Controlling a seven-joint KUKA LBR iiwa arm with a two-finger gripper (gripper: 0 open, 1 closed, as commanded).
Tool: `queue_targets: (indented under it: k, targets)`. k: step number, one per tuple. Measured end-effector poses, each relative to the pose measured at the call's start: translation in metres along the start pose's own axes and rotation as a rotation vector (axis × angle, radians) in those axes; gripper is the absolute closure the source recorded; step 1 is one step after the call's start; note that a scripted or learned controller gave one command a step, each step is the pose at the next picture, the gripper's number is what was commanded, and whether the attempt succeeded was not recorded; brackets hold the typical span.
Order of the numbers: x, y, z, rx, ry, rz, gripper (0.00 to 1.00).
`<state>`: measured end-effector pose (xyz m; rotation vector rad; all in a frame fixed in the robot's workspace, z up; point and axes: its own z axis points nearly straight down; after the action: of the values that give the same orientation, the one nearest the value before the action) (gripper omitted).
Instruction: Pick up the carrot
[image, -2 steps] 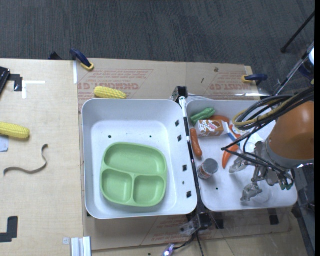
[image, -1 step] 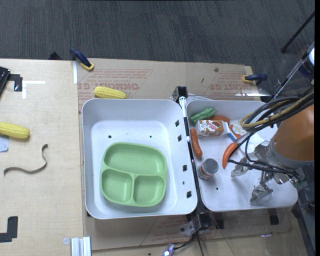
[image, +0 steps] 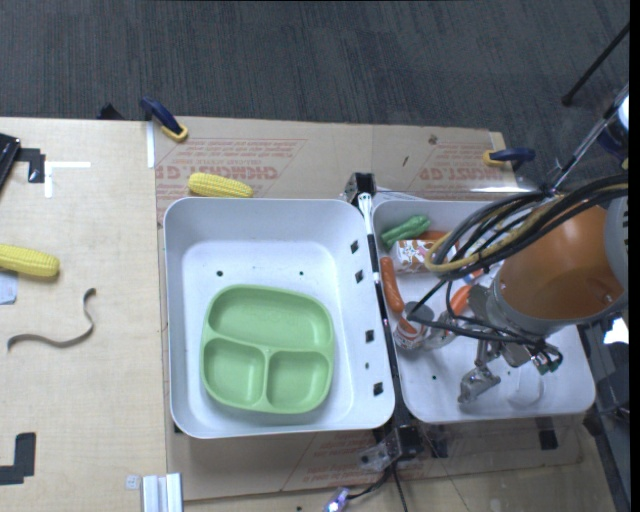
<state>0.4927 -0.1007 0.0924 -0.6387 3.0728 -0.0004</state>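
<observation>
Gripper (image: 485, 378) hangs low over the right bin (image: 560, 405), in the lower right of the frame. From this slant you cannot tell whether it is open or closed, and nothing can be seen in its grasp.

Your carrot (image: 390, 285) looks to be the thin orange piece against that bin's left wall. It lies to the left of the gripper and somewhat higher in the frame. Its long axis runs up and down the frame, parallel to the wall.

A crumpled pale thing (image: 415, 328) sits just beside the carrot's lower end, between it and the gripper. Past the upper end are an orange-and-white packet (image: 415, 252) and a green piece (image: 405, 228). Another orange bit (image: 460, 297) shows under the cables (image: 470, 250); what it is you cannot tell, so don't mistake it for the target.

You will likely need to move left and up, then grasp across the carrot's width. The wall leaves little room on that side. The left bin (image: 180, 300), with its green plate (image: 268, 348), is well apart.
</observation>
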Motion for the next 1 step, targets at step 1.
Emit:
queue_targets:
  k: [1]
  targets:
    - [0.0198, -0.0557, -0.0001, 0.001, -0.002, -0.344, 0.00]
